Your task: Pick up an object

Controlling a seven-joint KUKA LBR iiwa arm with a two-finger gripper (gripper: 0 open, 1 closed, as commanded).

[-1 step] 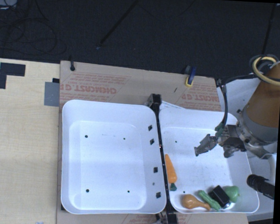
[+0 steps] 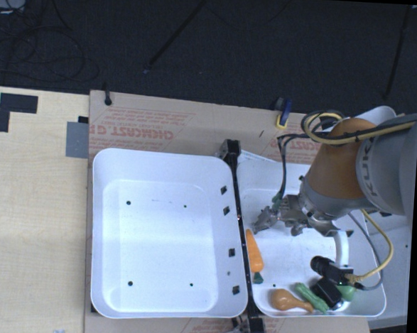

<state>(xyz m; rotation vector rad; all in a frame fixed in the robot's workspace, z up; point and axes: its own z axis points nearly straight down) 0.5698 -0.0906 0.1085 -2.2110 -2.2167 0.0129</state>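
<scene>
My gripper hangs over the upper left part of the right bin, open, with nothing between its fingers. An orange carrot-shaped piece lies just below and left of it, against the bin's left wall. A small dark green piece sits right under the carrot's tip. Along the bin's front edge lie a tan pear-shaped object and a green object, touching each other.
The left bin stands beside the right one, their walls meeting along a black-clipped divider. Both rest on a cardboard sheet. The arm's orange and grey body covers the right bin's upper right.
</scene>
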